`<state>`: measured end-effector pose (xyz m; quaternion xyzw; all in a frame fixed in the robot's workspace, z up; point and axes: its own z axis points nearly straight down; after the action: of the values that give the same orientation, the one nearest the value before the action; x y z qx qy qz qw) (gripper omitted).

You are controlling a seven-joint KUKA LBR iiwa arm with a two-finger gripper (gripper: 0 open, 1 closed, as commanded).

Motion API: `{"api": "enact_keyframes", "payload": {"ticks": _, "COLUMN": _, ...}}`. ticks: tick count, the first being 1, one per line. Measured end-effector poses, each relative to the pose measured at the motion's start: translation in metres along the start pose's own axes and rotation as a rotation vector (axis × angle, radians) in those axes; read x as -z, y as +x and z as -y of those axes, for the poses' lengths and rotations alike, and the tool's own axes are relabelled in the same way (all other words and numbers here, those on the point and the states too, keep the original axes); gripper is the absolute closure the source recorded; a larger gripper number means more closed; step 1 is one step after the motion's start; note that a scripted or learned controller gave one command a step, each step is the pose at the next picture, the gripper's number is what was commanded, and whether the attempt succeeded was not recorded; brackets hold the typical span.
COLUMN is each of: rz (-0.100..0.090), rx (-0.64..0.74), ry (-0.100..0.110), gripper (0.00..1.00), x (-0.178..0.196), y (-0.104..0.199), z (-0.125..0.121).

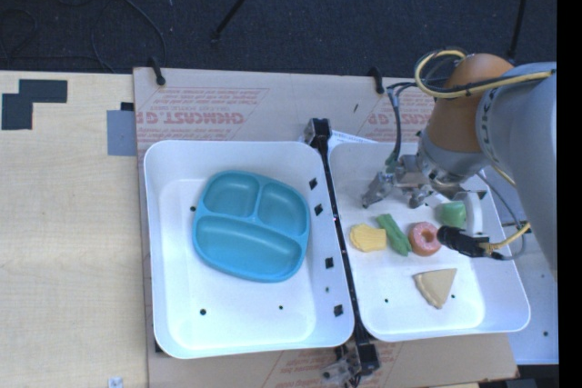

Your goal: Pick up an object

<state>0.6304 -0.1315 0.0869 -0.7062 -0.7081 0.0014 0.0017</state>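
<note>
I've got the gripper (397,191) splayed wide and empty at twelve o'clock of the green stick-shaped toy (395,233) in the right white bin (509,309), presumably poised to descend

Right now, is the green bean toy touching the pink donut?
Apart. The camera view shows a thin strip of white bin floor between the green bean toy and the pink donut.
</note>
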Motion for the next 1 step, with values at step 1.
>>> {"api": "enact_keyframes", "payload": {"ticks": 1, "rz": -0.001, "rx": 0.0, "ry": 0.002, "gripper": 1.0, "x": 0.0103, "y": -0.0001, "z": 0.0004}}
